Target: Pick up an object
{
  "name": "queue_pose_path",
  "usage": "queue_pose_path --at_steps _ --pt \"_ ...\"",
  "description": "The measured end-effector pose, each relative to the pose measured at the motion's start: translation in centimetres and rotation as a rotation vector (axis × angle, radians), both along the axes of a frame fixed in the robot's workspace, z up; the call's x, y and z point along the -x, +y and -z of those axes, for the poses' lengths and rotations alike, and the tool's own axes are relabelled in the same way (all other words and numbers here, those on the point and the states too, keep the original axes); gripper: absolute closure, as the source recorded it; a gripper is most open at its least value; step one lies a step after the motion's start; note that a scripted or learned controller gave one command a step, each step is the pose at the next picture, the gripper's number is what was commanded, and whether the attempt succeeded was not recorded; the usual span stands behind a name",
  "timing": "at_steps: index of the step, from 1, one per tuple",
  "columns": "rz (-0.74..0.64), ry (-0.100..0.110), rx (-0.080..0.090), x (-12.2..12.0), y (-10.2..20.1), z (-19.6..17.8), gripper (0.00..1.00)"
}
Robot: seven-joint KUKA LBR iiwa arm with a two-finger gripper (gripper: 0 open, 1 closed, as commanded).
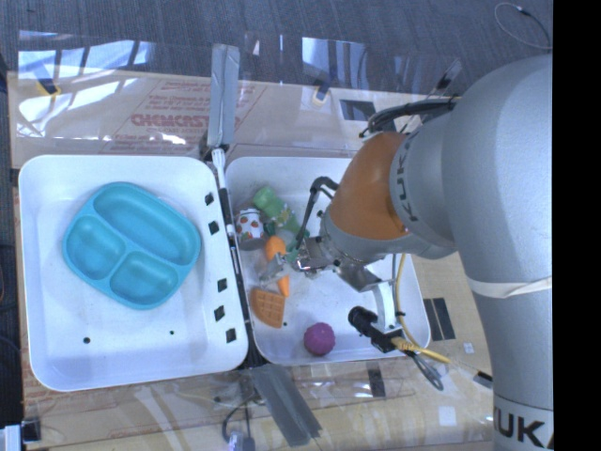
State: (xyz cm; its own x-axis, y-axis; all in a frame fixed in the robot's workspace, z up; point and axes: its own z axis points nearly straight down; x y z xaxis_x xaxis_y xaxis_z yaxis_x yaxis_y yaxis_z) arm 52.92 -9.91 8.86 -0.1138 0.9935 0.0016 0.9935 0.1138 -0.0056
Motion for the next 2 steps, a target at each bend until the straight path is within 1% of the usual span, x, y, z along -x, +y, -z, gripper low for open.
queue_pose_path --at_steps 1,2 --pt "-0.005 0.005 0.0 0.0 0.0 -0.7 1.0" --pt "-0.208 -0.001 0.0 -5.2 2.5 -10.0 1.0"
